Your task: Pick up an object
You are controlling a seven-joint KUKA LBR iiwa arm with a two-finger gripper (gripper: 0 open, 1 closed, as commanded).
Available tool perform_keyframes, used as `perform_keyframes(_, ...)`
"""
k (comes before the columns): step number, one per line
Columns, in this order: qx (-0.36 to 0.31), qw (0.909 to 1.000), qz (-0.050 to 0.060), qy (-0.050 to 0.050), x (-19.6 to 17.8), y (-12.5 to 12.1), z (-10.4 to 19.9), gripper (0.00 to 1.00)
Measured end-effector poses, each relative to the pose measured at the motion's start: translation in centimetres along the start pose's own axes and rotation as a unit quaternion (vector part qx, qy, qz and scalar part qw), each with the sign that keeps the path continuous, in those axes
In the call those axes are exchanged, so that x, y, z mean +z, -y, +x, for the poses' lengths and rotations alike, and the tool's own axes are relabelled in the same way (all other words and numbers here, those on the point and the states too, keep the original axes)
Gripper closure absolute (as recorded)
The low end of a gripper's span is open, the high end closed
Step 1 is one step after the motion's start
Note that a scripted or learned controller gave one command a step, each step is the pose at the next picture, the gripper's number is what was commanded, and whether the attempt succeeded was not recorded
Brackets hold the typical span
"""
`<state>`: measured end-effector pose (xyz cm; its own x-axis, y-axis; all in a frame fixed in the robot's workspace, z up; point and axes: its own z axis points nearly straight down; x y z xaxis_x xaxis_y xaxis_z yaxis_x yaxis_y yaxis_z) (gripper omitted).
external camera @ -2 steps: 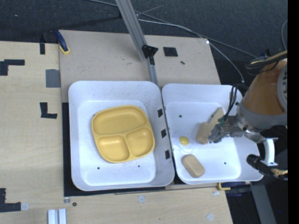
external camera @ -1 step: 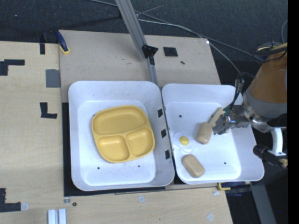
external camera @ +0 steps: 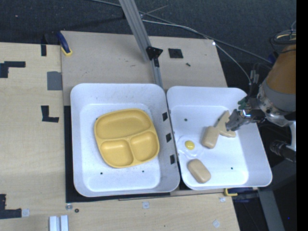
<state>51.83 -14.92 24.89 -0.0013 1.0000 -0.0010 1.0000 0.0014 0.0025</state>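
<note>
The right bin [external camera: 250,150] holds three toy foods. A tan, elongated piece [external camera: 211,136] lies tilted near the middle, and its upper end [external camera: 224,124] reaches toward the gripper. Left of it lies a white fried egg with a yellow yolk [external camera: 189,146]. A tan oval roll [external camera: 198,171] rests near the bin's front. My gripper [external camera: 235,121] hangs low over the right part of this bin, right at the upper end of the elongated piece. Whether it touches that piece I cannot tell. The grey arm with its orange band [external camera: 284,76] reaches in from the right.
The left bin [external camera: 82,129] holds a yellow divided plate [external camera: 126,137]. A slanted metal pole [external camera: 139,25] runs down to the bins' far edge. Cables lie on the dark floor behind. The wooden bench [external camera: 29,129] extends to the left.
</note>
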Motion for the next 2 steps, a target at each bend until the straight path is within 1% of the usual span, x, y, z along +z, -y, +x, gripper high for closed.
perform_keyframes(1, -0.002, 1.0000, 0.001, -0.001, -0.5, -1.6, 5.3, 1.00)
perform_keyframes(2, -0.001, 1.0000, 0.002, 0.000, 0.9, -3.8, 9.6, 1.00)
